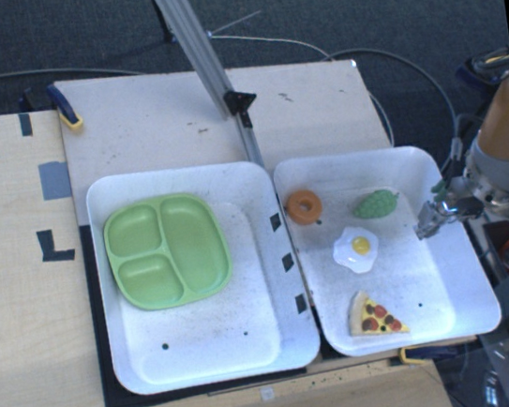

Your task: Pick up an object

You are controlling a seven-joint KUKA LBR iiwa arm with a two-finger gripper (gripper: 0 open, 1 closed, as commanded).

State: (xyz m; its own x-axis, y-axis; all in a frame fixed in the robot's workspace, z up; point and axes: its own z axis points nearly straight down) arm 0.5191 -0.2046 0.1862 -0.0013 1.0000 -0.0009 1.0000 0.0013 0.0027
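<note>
The right bin (453, 265) holds an orange donut (303, 207), a green leafy piece (375, 203), a fried egg (356, 250) and a pizza slice (375, 315). My gripper (430, 220) hangs over the bin's right edge, to the right of the green piece and the egg. Nothing shows between its fingers. The arm's grey wrist and orange band reach in from the right.
The left bin (136, 362) carries a green divided plate (166, 250). A metal pole (203, 49) slants down from the top to the gap between the bins. Blue tape marks and a clamp (65, 107) lie on the bench at left.
</note>
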